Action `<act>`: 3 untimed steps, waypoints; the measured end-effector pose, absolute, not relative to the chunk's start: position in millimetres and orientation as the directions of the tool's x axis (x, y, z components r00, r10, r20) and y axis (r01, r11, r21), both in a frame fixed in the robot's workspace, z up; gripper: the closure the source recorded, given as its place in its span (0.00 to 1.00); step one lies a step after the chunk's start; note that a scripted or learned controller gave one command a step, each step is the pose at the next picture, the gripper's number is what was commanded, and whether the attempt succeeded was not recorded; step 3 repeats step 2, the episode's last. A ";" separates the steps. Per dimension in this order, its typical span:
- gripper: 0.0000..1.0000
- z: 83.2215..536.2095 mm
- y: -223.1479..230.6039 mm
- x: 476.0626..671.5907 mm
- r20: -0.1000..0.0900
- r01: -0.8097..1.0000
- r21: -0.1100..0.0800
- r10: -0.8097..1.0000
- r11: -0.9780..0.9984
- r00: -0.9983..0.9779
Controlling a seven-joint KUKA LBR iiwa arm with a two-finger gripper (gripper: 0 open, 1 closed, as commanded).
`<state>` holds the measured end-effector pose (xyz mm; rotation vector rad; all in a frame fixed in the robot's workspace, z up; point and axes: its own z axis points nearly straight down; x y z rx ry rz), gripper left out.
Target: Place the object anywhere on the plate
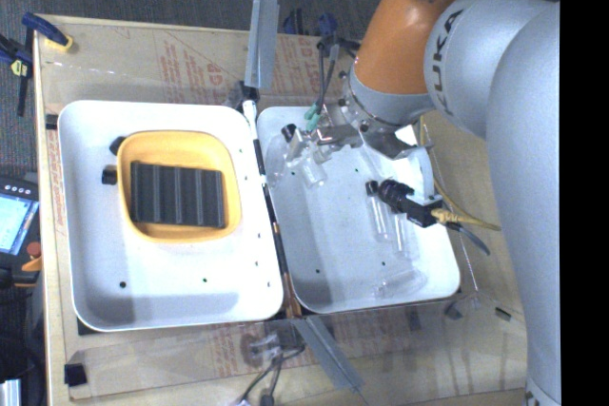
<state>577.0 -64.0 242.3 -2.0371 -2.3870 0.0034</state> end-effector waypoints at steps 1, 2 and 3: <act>1.00 190.3 8.6 618.7 0.002 0.962 -0.003 0.962 0.275 -0.275; 0.00 190.7 8.5 618.8 0.002 0.961 -0.003 0.962 0.275 -0.275; 0.00 190.7 8.5 618.8 0.002 0.961 -0.003 0.962 0.275 -0.275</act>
